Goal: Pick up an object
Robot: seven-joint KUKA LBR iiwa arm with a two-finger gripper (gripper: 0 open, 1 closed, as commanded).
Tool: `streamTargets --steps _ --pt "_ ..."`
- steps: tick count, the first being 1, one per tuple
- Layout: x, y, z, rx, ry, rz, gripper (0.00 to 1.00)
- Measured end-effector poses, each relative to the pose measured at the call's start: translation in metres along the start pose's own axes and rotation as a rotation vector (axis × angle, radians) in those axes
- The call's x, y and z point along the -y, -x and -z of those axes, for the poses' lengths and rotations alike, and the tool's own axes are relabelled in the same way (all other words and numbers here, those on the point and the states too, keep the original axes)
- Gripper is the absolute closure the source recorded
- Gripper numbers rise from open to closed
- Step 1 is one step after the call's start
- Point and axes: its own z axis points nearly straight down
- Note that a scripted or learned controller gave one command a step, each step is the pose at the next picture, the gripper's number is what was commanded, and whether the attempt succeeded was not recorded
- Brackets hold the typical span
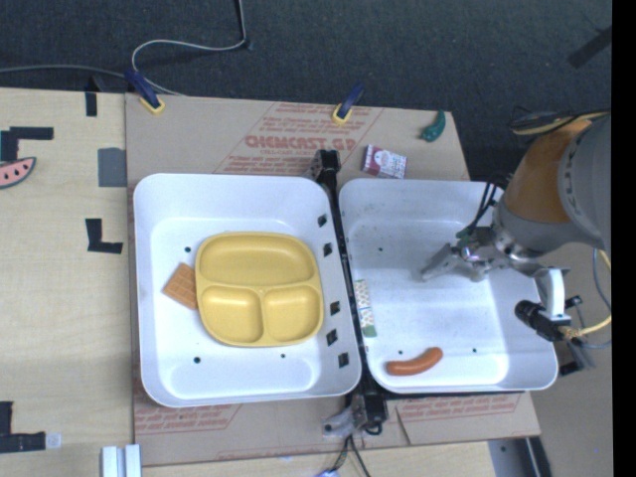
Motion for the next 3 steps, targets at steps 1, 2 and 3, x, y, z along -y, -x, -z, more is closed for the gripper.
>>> streamTargets --steps 1,2,3 --pt "-0.001 0.001 0.011 0.004 0.005 0.000 1.00" --pt "-0.001 0.000 0.020 0.003 0.004 0.001 1.00" --pt "-0.001 0.000 0.029 0.002 0.003 0.001 1.00"
